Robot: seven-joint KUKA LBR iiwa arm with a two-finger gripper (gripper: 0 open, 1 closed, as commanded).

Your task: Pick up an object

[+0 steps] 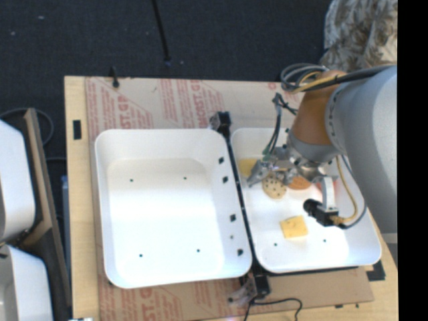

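Note:
The right bin [334,256] holds several small items. A yellow block [294,227] lies near its middle. A tan round speckled piece [273,188] lies further back, with an orange piece [299,183] to its right and a pale yellow piece [247,167] against the left wall. My gripper [269,172] hangs low over the back part of this bin, just above and touching or nearly touching the tan round piece. The grey arm with its orange band [311,122] reaches in from the right and hides the bin's back right corner.
The left bin [160,206] stands beside the right one, with a black divider strip [233,192] between them. Cables [328,212] loop from the wrist down over the right bin. Both bins rest on a cardboard sheet [154,102] on the bench.

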